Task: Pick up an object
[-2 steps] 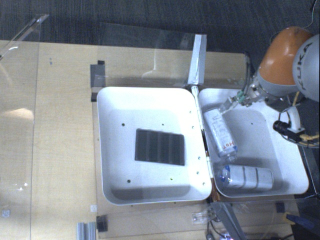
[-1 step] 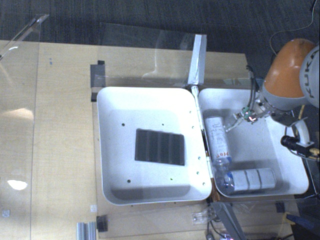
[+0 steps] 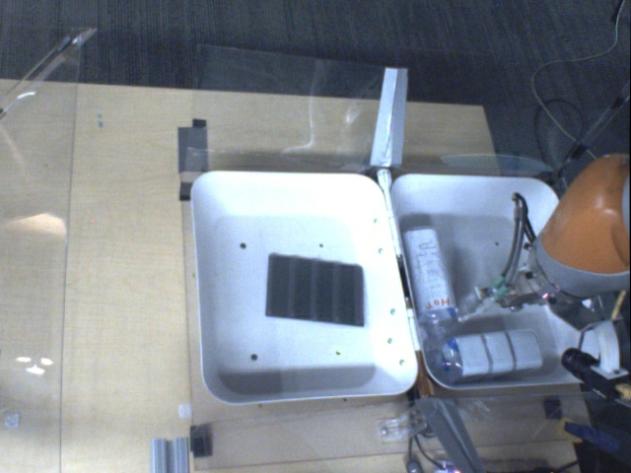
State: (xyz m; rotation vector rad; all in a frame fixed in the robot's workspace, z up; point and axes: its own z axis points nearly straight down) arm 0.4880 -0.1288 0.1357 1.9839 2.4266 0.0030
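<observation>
A dark ribbed rectangular pad (image 3: 315, 290) lies flat in the middle of the left bin (image 3: 227, 215). In the right bin (image 3: 473, 190), a clear plastic bottle (image 3: 427, 269) with a white label lies along the left wall, its blue end toward the front. A pale grey ribbed pack (image 3: 501, 353) lies across the front of that bin, beside the bottle's blue end. The arm, with its orange band (image 3: 592, 230), leans in from the right over the right bin. My gripper (image 3: 498, 294) sits low just right of the bottle and above the pack, partly hidden by the wrist and cables.
A clear upright panel (image 3: 389, 116) stands at the back where the bins meet. Cables (image 3: 519, 235) loop over the right bin next to the wrist. Brackets and clamps (image 3: 434, 432) sit at the bench's front edge below the bins.
</observation>
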